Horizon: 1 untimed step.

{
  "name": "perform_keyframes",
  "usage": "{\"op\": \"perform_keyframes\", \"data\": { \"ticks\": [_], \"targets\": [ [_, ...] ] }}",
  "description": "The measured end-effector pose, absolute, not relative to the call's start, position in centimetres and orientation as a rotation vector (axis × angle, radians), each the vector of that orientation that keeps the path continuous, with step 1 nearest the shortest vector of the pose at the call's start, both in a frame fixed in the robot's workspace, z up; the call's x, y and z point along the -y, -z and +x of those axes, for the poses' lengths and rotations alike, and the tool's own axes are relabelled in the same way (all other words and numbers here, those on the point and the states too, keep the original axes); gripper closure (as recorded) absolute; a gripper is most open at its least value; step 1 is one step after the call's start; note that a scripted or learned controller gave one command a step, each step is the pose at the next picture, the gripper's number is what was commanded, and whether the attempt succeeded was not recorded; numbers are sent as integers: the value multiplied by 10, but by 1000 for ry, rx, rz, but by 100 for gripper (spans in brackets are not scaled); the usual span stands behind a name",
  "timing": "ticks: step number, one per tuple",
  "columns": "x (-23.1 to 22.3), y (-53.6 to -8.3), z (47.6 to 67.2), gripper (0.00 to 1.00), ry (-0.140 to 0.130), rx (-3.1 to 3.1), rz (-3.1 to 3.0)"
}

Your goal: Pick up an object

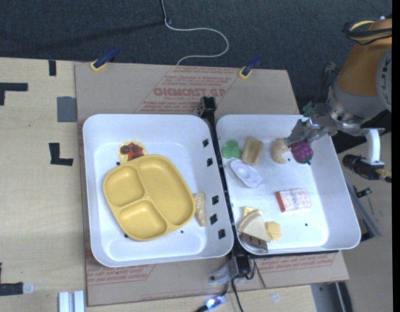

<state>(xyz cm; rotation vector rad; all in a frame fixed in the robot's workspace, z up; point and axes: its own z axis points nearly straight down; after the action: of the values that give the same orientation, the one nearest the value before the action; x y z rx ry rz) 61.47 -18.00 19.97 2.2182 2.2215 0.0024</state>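
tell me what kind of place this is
Probably a robot lab test bench: two white bins of toy food on taped cardboard, a yellow divided tray, and a gripper reaching in beside a purple toy.

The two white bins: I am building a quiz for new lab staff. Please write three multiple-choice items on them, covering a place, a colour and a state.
1. Where does the divided plate lie?
A. left bin
B. right bin
C. on the cardboard

2. What colour is the round thing by the gripper?
A. purple
B. orange
C. blue

3. How does the red-and-white packet lie?
A. flat on the right bin floor
B. stacked on the plate
C. propped against the rim

Answers: 1 A, the yellow plate sits in the left bin. 2 A, it is purple. 3 A, it lies flat, apart from its neighbours.
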Motion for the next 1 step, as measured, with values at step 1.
{"op": "perform_keyframes", "data": {
  "ticks": [1],
  "targets": [
    [179, -226, 615, 100, -1, -2222, 2219]
  ]
}}
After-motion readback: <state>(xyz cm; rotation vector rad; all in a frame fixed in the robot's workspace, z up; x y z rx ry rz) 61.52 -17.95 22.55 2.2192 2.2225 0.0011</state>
